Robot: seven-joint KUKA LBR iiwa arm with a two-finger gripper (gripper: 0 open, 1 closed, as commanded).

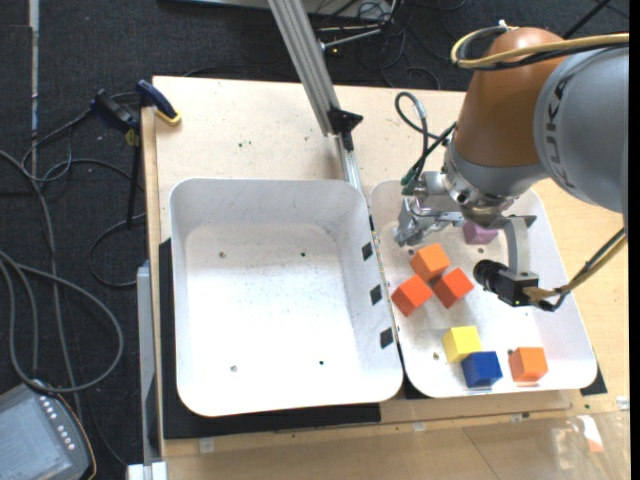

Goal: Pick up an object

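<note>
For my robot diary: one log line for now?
arm over right bin | claw above orange blocks | grip unclear | yellow, blue blocks untouched

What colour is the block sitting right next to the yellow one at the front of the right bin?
Blue. The block touches the yellow block; the camera view shows it clearly.

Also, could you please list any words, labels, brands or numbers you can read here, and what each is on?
None can be read.
The arm bears dark lettering at its grey edge, cut off and too blurred.
The blocks and both bins carry no markings.
</note>
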